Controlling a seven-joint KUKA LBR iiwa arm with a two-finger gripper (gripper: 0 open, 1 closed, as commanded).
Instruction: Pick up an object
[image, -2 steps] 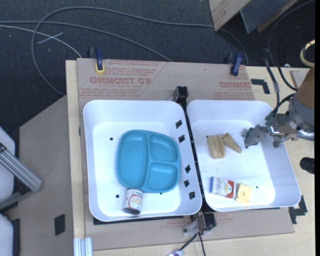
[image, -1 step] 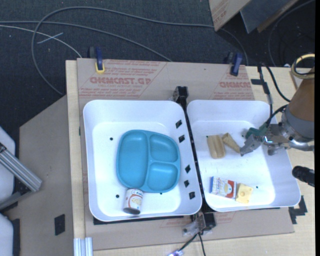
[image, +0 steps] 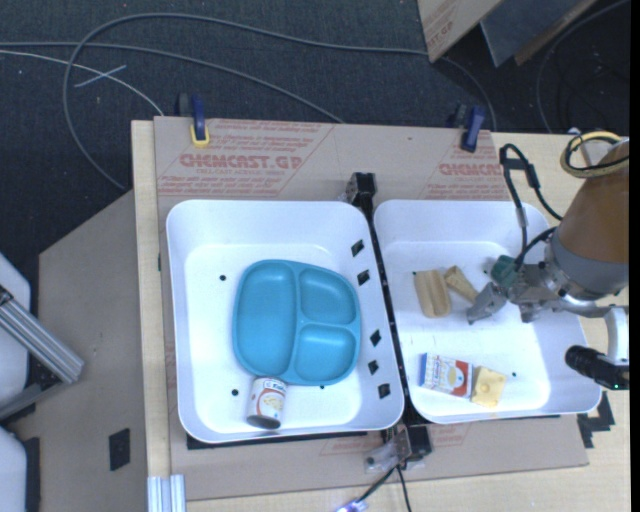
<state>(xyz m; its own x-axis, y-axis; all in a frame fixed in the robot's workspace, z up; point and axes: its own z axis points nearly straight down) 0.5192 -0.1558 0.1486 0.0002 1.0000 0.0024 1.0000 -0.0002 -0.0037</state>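
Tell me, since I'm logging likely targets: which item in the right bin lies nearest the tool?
The tan wooden block, angled beside the ridged beige piece; the small carton and yellow piece lie farther from the tool.

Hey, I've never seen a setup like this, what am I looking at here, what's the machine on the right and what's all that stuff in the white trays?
This is one camera looking down at a bench with two shallow white bins. The left bin holds a blue divided plate and a small can lying near the plate's front edge. The right bin holds two tan blocks, a small printed carton and a yellow piece. The grey and orange machine is a robot arm reaching in from the right. Its hand sits low in the right bin beside the tan blocks; nothing visible is gripped.
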